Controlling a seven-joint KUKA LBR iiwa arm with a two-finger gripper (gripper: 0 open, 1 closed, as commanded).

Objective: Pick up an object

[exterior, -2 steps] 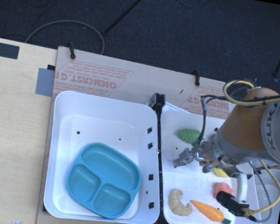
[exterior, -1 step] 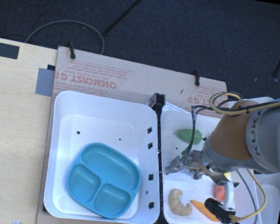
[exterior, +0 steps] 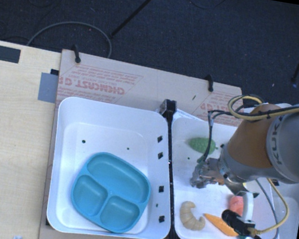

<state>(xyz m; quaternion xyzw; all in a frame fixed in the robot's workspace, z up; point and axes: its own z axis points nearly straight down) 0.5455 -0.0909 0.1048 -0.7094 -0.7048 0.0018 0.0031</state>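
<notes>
Arm's gripper [exterior: 203, 176] low in rt bin [exterior: 177, 223], btwn green item [exterior: 198, 144] & croissant [exterior: 192, 216].

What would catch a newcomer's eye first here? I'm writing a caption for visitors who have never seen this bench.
The big grey arm with its orange band, reaching in from the right over the right bin, stands out first. Next comes the bright blue divided plate lying alone in the left bin. Small items sit near the right bin's front: a tan croissant, an orange carrot, and a green piece farther back.

Arm [exterior: 259, 144] low, hand [exterior: 202, 178] downward
</notes>
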